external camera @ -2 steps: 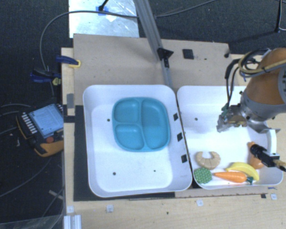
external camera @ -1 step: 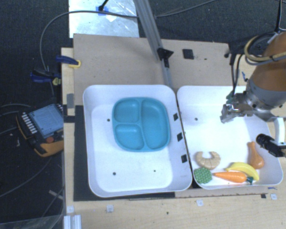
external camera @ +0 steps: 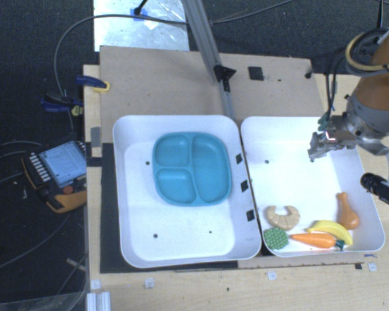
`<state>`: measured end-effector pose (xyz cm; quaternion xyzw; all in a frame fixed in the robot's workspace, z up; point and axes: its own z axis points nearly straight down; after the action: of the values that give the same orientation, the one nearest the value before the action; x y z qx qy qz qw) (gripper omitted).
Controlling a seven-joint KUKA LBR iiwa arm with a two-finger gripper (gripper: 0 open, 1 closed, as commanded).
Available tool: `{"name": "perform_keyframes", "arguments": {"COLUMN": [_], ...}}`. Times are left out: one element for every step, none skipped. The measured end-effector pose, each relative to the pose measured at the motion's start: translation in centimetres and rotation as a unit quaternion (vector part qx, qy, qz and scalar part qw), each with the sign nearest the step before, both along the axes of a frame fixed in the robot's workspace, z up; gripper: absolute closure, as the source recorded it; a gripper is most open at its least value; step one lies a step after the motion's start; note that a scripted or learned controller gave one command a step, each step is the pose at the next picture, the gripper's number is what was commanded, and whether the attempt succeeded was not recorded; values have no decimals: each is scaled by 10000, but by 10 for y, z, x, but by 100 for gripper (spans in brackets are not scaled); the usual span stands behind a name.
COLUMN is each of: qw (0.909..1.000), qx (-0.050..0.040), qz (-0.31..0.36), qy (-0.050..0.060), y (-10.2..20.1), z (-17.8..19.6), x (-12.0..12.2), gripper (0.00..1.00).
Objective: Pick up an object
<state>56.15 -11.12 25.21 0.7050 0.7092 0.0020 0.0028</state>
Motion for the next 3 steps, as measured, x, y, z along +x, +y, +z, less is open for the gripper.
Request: {"name": "perform_keyframes", "arguments": {"qw": [10000,10000,10000], "qx": [19,15,17], "qz": [26,18,22], "qy": [26,31,43], "y": [59,111,164], "z": [0,-16,-24], "x": [-3,-18,-40], "gripper": [100,100,100]}}
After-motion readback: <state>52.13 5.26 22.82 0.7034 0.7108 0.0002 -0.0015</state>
